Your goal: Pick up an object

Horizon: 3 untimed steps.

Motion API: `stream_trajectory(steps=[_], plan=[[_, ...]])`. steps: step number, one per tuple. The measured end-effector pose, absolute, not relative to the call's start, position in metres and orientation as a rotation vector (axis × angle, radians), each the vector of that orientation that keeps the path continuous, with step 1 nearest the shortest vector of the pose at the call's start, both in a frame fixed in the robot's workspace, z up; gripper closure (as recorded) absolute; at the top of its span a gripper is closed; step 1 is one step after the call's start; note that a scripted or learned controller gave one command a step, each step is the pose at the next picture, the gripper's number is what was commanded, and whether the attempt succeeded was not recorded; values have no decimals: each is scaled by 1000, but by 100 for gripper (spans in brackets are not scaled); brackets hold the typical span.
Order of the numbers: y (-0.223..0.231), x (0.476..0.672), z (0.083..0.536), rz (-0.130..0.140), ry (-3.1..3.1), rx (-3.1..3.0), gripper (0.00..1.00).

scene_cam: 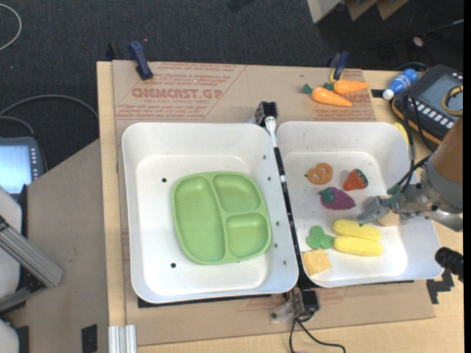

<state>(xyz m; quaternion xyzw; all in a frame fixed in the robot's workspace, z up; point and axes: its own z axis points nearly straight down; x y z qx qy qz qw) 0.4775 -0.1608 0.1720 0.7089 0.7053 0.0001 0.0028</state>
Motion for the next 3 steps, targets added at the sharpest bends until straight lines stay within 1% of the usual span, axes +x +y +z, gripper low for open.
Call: stream_trajectory(steps=[1, 2, 3], plan=[[-177, 484, 81, -1, 2220, 2225, 0], [-88, 548, 85, 7, 2229, 2209, 0], [-105, 562, 85, 2, 2220, 2218, 0]])
